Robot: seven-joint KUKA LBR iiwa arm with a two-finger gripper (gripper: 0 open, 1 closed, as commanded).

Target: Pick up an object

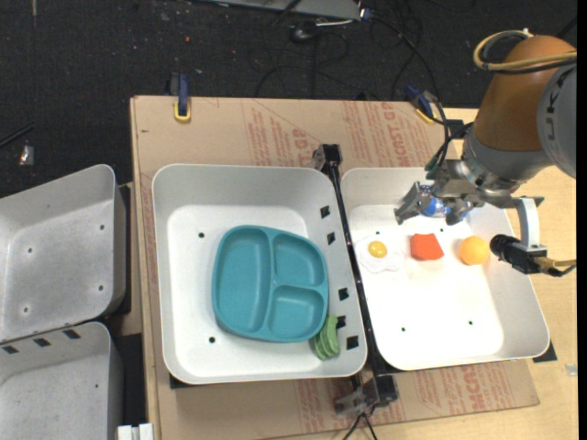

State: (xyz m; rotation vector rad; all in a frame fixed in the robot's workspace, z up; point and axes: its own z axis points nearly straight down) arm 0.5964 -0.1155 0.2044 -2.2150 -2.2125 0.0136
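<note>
In the right bin (459,328) lie a fried egg toy (379,251), a red-orange block (425,247) and an orange ball (474,250), in a row across the bin's far half. My gripper (433,203) hangs over the bin's far part, just above and behind the red-orange block, with a blue part showing between its grey fingers. Nothing from the bin is seen held. The left bin (183,246) holds a teal divided plate (271,282) with a green object (326,339) at its lower right edge.
The arm's orange band (523,81) and grey wrist reach in from the upper right. A black divider (344,246) runs between the bins. White bin lids (55,246) lie to the left. The near half of the right bin is bare white floor.
</note>
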